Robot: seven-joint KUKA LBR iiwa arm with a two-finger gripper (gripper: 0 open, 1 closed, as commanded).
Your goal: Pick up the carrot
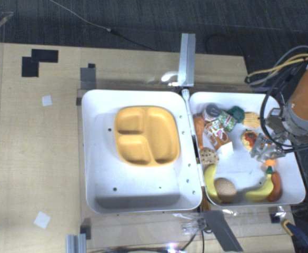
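The desk carries two white bins; left of the jaws, one bin holds a yellow tray. The jaws hang over the right bin; their spread cannot be told. The carrot lies just below them

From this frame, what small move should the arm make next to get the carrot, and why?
Probably a short descent with a slight shift toward the bin's near right corner. The pincer hovers in the right bin, just above the carrot's green-topped end. The carrot lies beside a banana, so centring over the orange body first seems wise. Whether the pincer is open can't be read here.
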